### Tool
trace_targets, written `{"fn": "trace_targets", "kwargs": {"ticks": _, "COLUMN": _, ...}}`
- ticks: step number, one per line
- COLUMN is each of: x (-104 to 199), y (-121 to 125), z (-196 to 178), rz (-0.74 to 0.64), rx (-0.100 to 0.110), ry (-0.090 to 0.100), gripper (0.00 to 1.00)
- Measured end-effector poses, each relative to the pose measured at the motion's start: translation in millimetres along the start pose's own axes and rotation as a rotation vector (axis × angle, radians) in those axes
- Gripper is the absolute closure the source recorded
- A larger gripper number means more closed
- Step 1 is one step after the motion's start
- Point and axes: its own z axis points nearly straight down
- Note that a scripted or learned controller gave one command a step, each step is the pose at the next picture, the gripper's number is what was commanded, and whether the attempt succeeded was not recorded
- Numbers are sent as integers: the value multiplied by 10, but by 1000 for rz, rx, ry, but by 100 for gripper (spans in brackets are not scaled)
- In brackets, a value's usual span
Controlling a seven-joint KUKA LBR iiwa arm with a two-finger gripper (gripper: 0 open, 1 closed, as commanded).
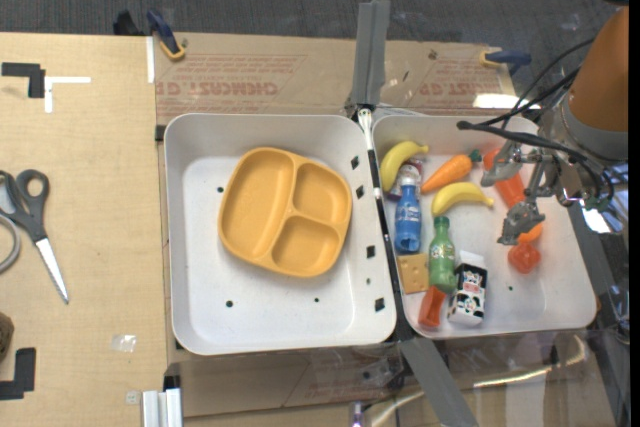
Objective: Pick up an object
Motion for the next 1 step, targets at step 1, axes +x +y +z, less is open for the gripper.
{"fn": "trace_targets", "kwargs": {"ticks": 1, "x": 87, "y": 375, "z": 991, "rz": -96, "rx": 1, "ry": -2, "gripper": 0}}
